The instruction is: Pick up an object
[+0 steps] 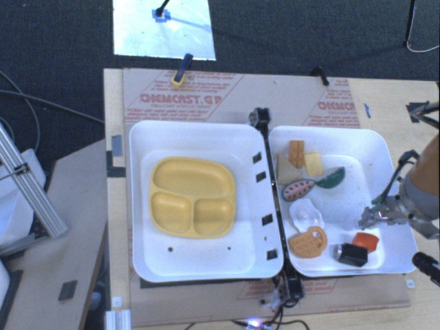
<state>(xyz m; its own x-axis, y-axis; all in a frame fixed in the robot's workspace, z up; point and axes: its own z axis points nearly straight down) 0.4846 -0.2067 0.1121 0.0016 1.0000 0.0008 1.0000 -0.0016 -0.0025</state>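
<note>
The right bin [375,143] holds several small items: an orange block [296,152], a pale yellow slab [313,164], a tan piece [288,170], a green leaf shape [331,178], a brown-red oval [298,189], a white piece [305,215], a tan pretzel shape [308,243], a black block [352,254] and an orange-red piece [366,240]. My gripper [369,218] reaches in from the right, low over the bin's right side, just above the orange-red piece. Nothing shows between its fingers.
The left bin [137,184] holds a yellow divided tray [192,196]. A black divider [269,184] runs between the bins. Cardboard lies under both bins. A metal frame [27,184] stands at the far left.
</note>
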